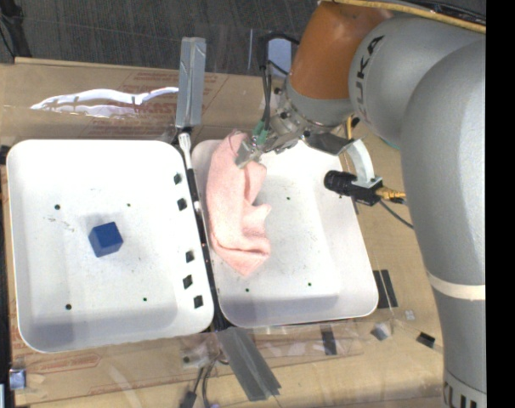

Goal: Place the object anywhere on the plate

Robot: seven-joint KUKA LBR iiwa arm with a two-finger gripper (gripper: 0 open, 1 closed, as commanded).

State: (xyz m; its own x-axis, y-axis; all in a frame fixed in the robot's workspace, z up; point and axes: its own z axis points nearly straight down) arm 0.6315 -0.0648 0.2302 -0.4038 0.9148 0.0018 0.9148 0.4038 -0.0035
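Camera view: fingers [251, 150] pinching pink cloth [234, 206]

Blue cube [105, 238] left of centre in the left bin [36, 164]. Clear plastic scrap [104, 102] near the bench's [393, 270] far left edge. Grey tape strip [190, 82] upright beyond the bins' shared corner.

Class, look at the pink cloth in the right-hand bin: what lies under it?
The pink cloth drapes over the right bin, its top end at the gripper. White floor shows around it; anything beneath is covered.
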